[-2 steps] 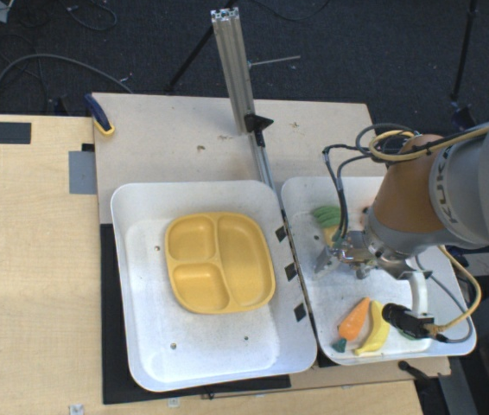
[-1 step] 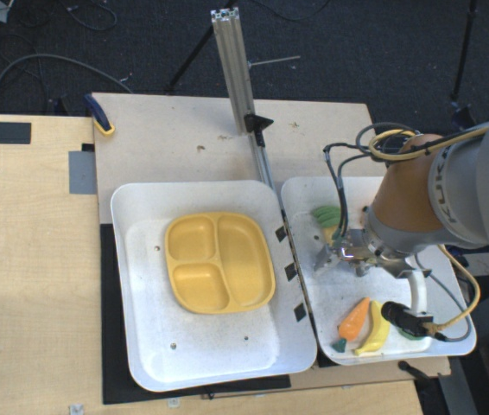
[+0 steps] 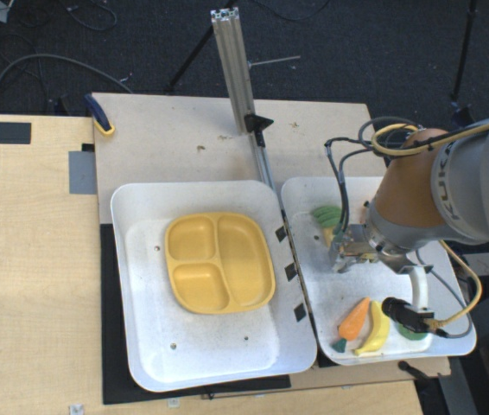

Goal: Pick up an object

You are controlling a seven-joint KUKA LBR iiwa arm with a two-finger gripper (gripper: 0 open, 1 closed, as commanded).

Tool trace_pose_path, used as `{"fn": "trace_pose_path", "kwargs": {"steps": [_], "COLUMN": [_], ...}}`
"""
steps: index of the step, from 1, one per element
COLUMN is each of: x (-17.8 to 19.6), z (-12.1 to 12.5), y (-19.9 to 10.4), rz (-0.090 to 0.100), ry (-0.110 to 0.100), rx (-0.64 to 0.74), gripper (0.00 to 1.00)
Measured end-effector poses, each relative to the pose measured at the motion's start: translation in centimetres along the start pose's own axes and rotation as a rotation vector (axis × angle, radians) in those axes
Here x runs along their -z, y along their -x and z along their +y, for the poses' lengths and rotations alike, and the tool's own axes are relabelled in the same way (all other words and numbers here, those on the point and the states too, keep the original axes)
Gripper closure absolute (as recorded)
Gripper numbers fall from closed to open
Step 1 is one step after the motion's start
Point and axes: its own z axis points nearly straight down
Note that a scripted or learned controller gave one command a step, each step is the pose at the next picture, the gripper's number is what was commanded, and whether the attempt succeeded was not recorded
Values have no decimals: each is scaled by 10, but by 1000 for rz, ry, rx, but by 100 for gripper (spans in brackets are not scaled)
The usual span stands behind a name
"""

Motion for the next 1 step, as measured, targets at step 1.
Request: {"fn": "trace_pose_path", "kwargs": {"steps": [1], "x": [43], "z": [5], "y": [-1], "rz": [-7], "ry": [-9], "rx": [5], "gripper": [100]}}
